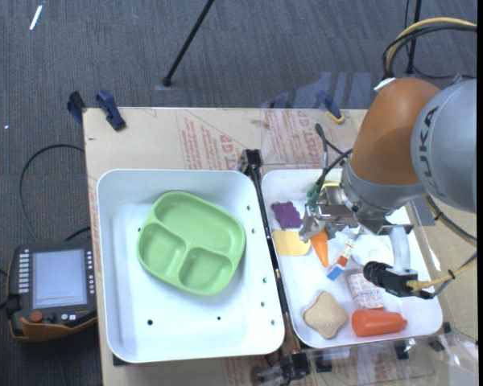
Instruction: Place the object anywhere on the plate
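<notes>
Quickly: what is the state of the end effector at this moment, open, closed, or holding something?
End effector: cannot be told. It is low in the right bin, over the toy food near the carrot and the yellow cheese slice.

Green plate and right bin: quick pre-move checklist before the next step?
1. Green plate sits flat in the left bin, all three compartments bare: ok.
2. Tool is over the right bin, above the carrot piece and yellow cheese slice: ok.
3. Object between the tool's tips: cannot tell, the wrist hides them.
4. Path to the plate crosses the black divider between the bins; nothing lies on it: ok.
5. Purple grapes sit close beside the tool, so they may get nudged: not ok.
</notes>
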Available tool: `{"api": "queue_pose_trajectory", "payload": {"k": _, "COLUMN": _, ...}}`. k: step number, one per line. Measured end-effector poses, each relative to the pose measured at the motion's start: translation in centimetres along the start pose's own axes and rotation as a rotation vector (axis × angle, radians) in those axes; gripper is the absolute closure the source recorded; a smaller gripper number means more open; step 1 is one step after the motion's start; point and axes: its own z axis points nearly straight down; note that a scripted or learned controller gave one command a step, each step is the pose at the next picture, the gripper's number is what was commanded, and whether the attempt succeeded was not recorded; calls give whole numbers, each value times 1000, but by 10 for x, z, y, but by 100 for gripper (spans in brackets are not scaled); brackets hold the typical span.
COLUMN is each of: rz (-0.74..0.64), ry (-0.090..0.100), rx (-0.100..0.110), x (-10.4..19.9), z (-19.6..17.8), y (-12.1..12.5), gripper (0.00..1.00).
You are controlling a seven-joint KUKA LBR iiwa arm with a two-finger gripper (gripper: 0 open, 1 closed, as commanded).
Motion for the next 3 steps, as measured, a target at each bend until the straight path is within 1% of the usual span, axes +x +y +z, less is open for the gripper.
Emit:
{"api": "queue_pose_trajectory", "payload": {"k": 1, "rz": 118, "ry": 3, "rx": -3, "x": 68, "z": -42, "y": -4, "gripper": 100}}
{"api": "queue_pose_trajectory", "payload": {"k": 2, "rz": 118, "ry": 0, "rx": -1, "x": 67, "z": -41, "y": -5, "gripper": 0}}
{"api": "queue_pose_trajectory", "payload": {"k": 3, "rz": 118, "ry": 0, "rx": -1, "x": 67, "z": -41, "y": -5, "gripper": 0}}
